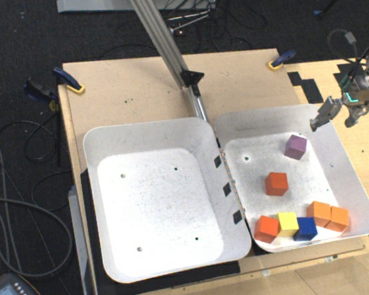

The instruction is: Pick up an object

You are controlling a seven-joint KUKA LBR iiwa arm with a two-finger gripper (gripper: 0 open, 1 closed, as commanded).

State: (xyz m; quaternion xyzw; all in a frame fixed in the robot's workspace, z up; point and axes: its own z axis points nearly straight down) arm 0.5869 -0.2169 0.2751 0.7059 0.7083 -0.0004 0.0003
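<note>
We see the pincer [339, 114] poised at the right edge of the view, above the outer rim of the right bin [346, 157], its two dark fingers spread apart with nothing between them. It sits clear of the blocks, so we judge the pick has not yet been made and any of them could be chosen.

All the candidates lie in the right bin. A purple block [296, 146] rests tilted near the upper right, nearest the pincer. An orange-red block [276, 183] stands alone in the middle, well apart from the others, which we think makes it the easiest to close on. Along the near wall a cluster crowds together: an orange block [267, 227], a yellow block [288, 222], a blue block [306, 228] and two more orange blocks [329, 214], touching or just beside one another, likely because the sloped wall gathers them there. The left bin [105, 206] sits beside it.

The blocks look like small matte cubes with crisp edges. The bins are shallow, smooth white trays with rounded corners and faint speckling, resting on a pale, fibreboard-like bench [131, 93].
</note>
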